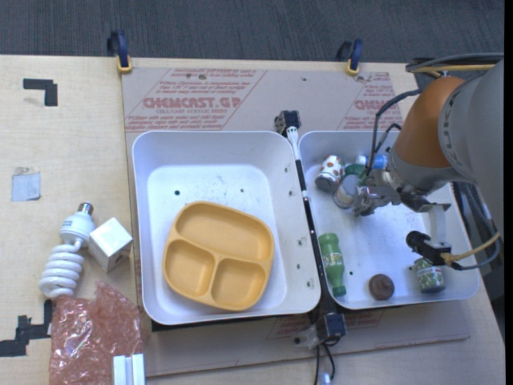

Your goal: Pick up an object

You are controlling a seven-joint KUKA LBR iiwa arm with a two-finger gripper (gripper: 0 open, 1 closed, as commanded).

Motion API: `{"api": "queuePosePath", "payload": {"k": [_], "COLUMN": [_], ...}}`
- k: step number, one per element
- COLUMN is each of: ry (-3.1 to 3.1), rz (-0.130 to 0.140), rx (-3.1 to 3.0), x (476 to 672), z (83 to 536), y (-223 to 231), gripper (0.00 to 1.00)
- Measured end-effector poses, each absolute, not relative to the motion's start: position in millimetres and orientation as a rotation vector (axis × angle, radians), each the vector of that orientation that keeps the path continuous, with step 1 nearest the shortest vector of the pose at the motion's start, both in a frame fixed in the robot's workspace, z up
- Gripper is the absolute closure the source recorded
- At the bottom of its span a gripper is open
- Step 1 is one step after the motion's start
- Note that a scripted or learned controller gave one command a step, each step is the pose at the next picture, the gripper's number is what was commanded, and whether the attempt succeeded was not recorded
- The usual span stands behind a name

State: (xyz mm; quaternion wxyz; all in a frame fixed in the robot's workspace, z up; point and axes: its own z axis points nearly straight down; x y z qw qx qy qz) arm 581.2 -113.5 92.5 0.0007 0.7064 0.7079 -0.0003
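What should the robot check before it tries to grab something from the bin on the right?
1. Claw is over the right white plastic bin: ok.
2. Claw is low at the bin's upper left part, beside the small white can with a red label: ok.
3. Claw open wide enough to grab: cannot tell, the wrist hides it.
4. Something already caught in the claw: cannot tell.
5. Green plastic bottle lies flat along the bin's left wall, apart from the claw: ok.
6. Round brown disc and small green-labelled jar sit near the front wall, out of the way: ok.
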Motion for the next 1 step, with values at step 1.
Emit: {"api": "queuePosePath", "payload": {"k": [1], "ry": [2.223], "rz": [-0.001], "rx": [2.219], "x": [581.2], "z": [92.4], "y": [-113.4], "gripper": [0.0]}}
